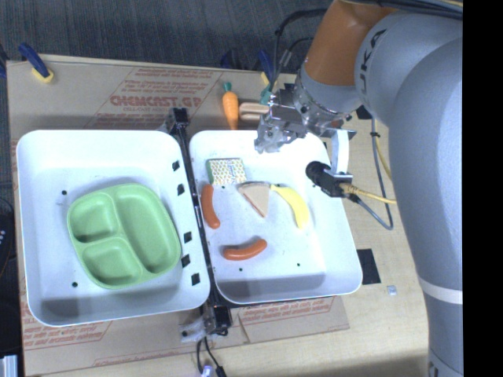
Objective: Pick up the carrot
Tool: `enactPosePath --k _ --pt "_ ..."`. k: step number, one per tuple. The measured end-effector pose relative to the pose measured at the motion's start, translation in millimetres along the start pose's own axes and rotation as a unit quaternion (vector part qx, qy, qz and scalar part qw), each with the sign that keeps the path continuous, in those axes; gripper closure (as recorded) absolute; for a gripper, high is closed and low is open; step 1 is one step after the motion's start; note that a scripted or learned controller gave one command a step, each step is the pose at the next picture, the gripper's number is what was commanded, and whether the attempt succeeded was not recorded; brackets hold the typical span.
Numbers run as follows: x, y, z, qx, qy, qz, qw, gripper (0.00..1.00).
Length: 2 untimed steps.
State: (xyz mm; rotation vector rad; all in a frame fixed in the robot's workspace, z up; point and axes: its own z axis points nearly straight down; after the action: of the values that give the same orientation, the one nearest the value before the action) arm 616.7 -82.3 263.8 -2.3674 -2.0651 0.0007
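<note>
Cardboard-covered bench (141, 93) with two white bins (39, 210) and carrot (229, 107).

I see the carrot (229, 106) lying outside the right bin (338, 269), on the cardboard past the bin's 12 o'clock rim, with open counter at its 9 o'clock. At its 3 o'clock a tan block (253, 113) sits just beside it, and the gripper (271, 140) crowds from 4 o'clock. The bins' black centre clip (180, 118) stands near at 8 o'clock.
</note>
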Motion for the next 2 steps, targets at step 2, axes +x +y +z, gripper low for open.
enactPosePath --k 2 --pt "0.5 -116.5 14.9 0.001 0.000 -0.057 0.9983 1.00"
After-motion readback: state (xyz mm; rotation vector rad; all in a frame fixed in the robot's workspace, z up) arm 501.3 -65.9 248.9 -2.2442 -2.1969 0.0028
